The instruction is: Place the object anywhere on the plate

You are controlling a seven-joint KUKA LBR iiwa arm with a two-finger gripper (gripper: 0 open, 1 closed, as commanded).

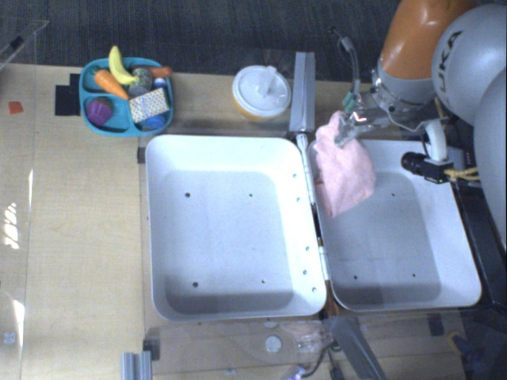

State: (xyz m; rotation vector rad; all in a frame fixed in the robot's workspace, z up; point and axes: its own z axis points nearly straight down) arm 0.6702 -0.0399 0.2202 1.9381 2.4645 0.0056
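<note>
A pink cloth [345,172] hangs from my gripper [347,127], draped over the left rim of the right bin [412,291] next to the divider. The fingers are shut on the cloth's top corner, and the cloth is lifted off the bin floor. The blue sectioned plate [85,101] stands on the bench at the far left back, well away from the gripper. It holds several toy foods, among them a banana [119,66] and a carrot [109,83].
The left bin [230,291] lies between the gripper and the plate. A yellow bowl with a white lid [261,91] stands behind the left bin. A metal post [300,93] rises at the divider's back end.
</note>
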